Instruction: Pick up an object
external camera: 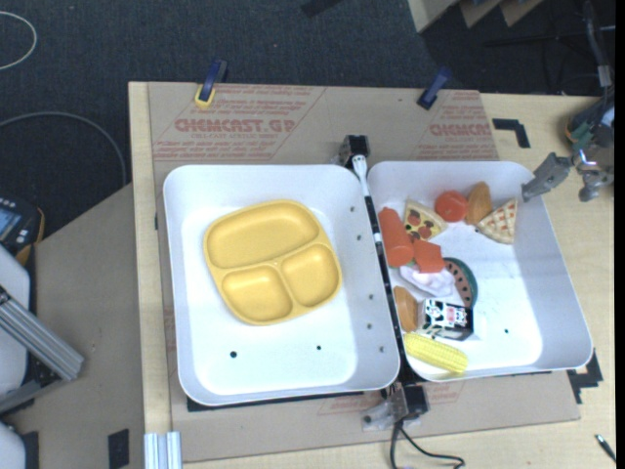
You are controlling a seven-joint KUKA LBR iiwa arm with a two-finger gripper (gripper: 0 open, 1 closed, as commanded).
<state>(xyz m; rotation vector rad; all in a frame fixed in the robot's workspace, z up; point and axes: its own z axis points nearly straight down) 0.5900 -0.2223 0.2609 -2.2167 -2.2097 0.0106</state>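
The right bin (547, 291) holds a heap of toy food along its left side. In it are a red sausage (393, 234), two pizza slices (423, 222) (499, 221), a red round piece (450, 206), a brown bread piece (479, 201), a watermelon slice (465, 279), a black-and-white carton (447, 318) and a corn cob (436, 354). My gripper (564, 185) hovers over the bin's far right corner, to the right of the pizza slice. Its fingers stand open with nothing between them.
A yellow divided plate (266, 262) lies in the left bin (195, 350). A black clamp (355, 149) sits where the two bins meet at the back. The right half of the right bin's floor is bare white.
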